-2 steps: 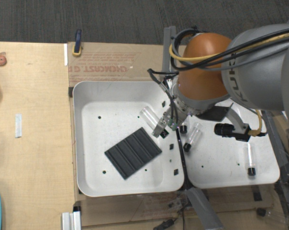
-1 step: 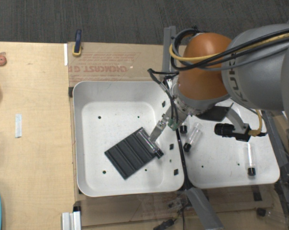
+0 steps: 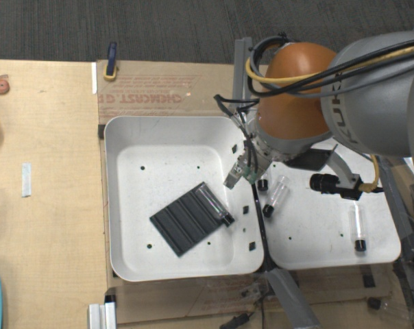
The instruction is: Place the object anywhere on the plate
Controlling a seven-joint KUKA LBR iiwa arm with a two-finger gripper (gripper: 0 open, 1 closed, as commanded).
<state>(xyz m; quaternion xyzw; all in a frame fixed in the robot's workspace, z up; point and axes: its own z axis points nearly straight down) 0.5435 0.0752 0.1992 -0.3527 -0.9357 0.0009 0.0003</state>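
You see a clear tube with a black cap (image 3: 214,204) lying on the dark ribbed plate (image 3: 183,221) in the left white bin (image 3: 125,184), while the end effector (image 3: 240,175) hovers near the bin's right wall, its grip state impossible to tell.

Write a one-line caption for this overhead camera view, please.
Grey-and-orange robot arm reaches over two white bins; a clear tube lies on the ribbed dark plate in the left bin.
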